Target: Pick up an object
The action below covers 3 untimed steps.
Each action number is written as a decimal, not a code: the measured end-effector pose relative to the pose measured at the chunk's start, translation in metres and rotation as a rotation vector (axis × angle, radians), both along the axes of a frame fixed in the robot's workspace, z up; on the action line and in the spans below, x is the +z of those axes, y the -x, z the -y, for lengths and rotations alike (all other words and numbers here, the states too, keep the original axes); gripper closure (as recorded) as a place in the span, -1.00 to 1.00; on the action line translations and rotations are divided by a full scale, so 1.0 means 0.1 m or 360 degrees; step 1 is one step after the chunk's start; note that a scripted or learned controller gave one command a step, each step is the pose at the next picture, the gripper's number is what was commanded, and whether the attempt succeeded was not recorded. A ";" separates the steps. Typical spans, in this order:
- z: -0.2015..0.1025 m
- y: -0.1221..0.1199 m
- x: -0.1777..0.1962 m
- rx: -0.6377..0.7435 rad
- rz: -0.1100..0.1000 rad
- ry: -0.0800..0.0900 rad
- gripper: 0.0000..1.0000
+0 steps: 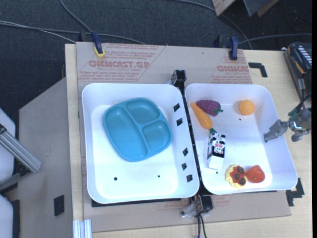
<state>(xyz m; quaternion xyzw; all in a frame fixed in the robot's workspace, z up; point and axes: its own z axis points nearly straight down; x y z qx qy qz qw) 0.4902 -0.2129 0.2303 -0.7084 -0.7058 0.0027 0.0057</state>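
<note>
The task looks barely begun, judging by how things lie: every object rests in the bins and none is lifted. Nearest the camera, at the front of the right bin [277, 180], a small pizza slice toy [236, 176] sits touching a red tomato-like piece [255, 173]. Just behind them a little milk carton [216, 150] with black-and-white cow markings lies near the divider between the two bins. Further back an orange carrot [200, 115] lies just beside a purple bunch of grapes [208, 106], and an orange fruit [246, 107] sits apart toward the far right corner. In the left bin [94, 172], a blue divided plate [137, 128] lies on its own. The claw [277, 130] hangs over the right rim of the right bin, well apart from all the objects and with nothing between its tips; how wide it stands I cannot tell at this size. What remains is the whole job: choosing a piece, descending, closing, and lifting.
</note>
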 end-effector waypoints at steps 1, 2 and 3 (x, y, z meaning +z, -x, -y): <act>0.00 -0.03 0.06 0.0006 0.0018 0.0005 -1.00; -0.05 -0.04 -0.37 0.0006 0.0010 0.0001 -1.00; -0.04 -0.10 -0.82 0.0006 0.0010 0.0001 -1.00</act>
